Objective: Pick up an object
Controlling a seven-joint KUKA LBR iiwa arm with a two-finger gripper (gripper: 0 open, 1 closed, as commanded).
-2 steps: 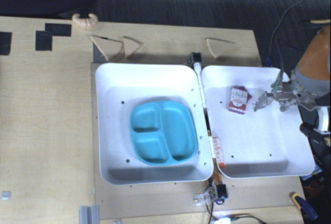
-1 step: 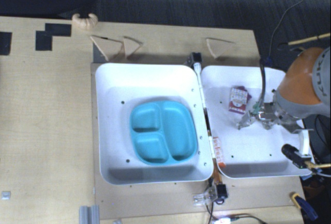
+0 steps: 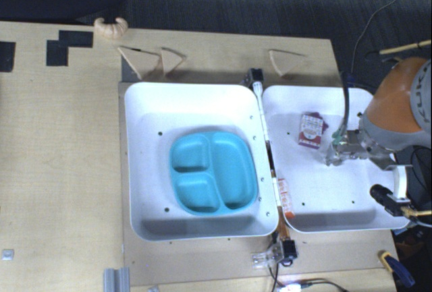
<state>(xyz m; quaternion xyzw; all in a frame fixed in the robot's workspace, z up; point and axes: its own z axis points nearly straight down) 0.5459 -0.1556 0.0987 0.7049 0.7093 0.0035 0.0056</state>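
The arm (image 3: 398, 108) enters from the right and positions the gripper (image 3: 337, 152) low over the right bin (image 3: 324, 216). Jaw state cannot be determined; the fingers are too small and blurred to resolve. A small red-and-white packet (image 3: 311, 131) lies flat on the floor of the right bin, just beside the gripper (toward the upper left of it) and apart from it. The left bin (image 3: 145, 149) contains a blue three-compartment tray (image 3: 212, 171), resting at its centre.
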